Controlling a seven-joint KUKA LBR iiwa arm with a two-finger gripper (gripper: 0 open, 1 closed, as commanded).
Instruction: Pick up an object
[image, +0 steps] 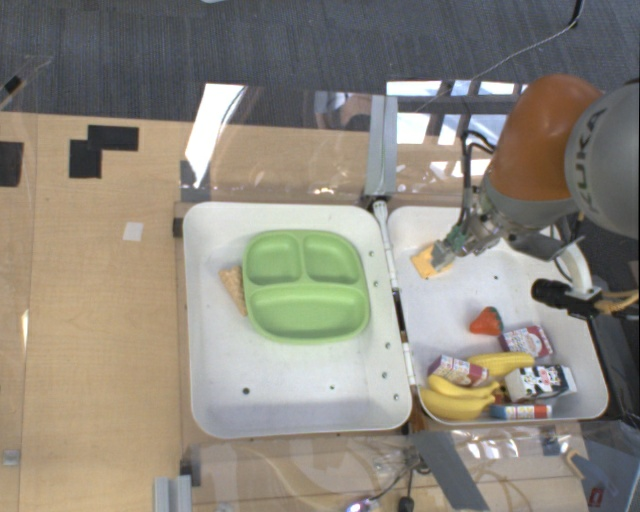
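I see a green tray (304, 286) in the left bin (215, 390), a cracker (233, 288) tucked at its left. In the right bin (590, 385), my arm (545, 150) angles down-left; gripper (447, 252) pinches the yellow cheese (425, 263).

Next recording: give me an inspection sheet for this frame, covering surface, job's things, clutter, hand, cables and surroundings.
Surface: wooden bench bearing a left white bin and a right white bin.
Job's things: in the right bin, a yellow-orange piece near the far left corner, a red piece, bananas, small cartons and a marker-like tube clustered at the near side.
Clutter: green divided tray in the left bin, a tan cracker-like item tucked against its left edge.
Hand: hand low over the yellow-orange piece; a grasp cannot be confirmed.
Cables: thin cable running over the dark floor at the top right.
Surroundings: dark carpet, black markers on the bench.
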